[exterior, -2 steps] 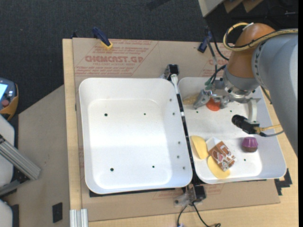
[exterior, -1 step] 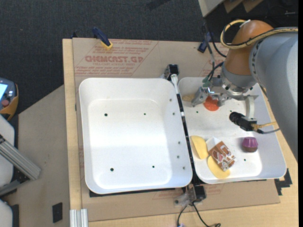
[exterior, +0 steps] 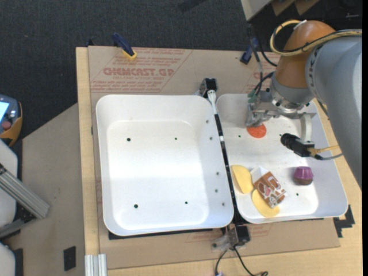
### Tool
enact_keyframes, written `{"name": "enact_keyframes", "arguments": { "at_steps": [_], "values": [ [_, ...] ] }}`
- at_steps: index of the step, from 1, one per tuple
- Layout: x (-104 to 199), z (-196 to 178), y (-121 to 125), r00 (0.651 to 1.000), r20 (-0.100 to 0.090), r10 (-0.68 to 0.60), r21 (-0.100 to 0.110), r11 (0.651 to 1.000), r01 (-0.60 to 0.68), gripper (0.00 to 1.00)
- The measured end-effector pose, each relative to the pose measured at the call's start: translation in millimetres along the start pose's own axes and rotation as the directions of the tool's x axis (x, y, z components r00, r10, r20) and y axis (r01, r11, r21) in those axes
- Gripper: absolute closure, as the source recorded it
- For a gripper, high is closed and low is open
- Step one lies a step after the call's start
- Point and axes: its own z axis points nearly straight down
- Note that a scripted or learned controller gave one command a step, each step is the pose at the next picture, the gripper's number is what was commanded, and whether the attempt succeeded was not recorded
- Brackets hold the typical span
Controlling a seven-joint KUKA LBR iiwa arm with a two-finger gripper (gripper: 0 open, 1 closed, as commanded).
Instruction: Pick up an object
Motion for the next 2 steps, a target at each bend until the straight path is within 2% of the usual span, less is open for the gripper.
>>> {"name": "enact_keyframes", "arguments": {
  "at_steps": [1, 2],
  "values": [
    [-13.9, 8.3, -18.2, 1.000, -0.004, 0.002, -0.002, 1.000, -0.002, 1.00],
    [-17.6, 8.6, -10.4, 1.000, -0.003, 0.000, -0.002, 1.000, 0.000, 1.00]
  ]
}}
